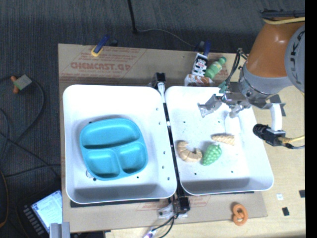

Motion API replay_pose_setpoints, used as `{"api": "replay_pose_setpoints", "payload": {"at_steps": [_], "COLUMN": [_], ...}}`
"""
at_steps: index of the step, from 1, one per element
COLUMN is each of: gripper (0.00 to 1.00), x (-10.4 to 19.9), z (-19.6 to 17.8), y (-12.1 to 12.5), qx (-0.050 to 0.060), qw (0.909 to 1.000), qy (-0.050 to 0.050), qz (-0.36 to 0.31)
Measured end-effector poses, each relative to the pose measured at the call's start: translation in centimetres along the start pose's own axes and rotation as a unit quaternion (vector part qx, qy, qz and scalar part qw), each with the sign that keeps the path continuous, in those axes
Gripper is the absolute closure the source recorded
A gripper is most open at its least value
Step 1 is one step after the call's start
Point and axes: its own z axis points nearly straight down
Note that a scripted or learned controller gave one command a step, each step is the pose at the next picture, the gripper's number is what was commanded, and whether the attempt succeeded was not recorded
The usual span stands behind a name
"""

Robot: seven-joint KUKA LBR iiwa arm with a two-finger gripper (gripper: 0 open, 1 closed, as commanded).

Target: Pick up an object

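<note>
White plastic makes up both bins; the right bin (257, 182) carries the things worth going for. A green bunch of toy grapes (212, 154) lies near its front edge, a tan croissant (189, 152) just beside it toward the bin's left wall, and a pale bread-like piece (223, 139) just behind the grapes. The left bin (72, 133) carries a blue divided tray (113, 148).

The hand (222, 106) hangs over the back half of the right bin, well apart from all three toys, its two fingers spread wide, with nothing between them and nothing touched.

To do the pick well, I judge it best to choose one toy and centre over it before descending. The three lie close together, so the spread fingers should straddle the chosen piece across its narrow side, clear of its neighbours, or a finger may land on one and push the cluster aside.
</note>
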Motion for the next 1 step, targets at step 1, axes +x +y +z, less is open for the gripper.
{"api": "replay_pose_setpoints", "payload": {"at_steps": [1], "gripper": [0.00], "x": [-6.24], "z": [8.92], "y": [-5.12], "qx": [0.001], "qw": [1.0000], "qy": [0.000], "qz": [0.002]}}
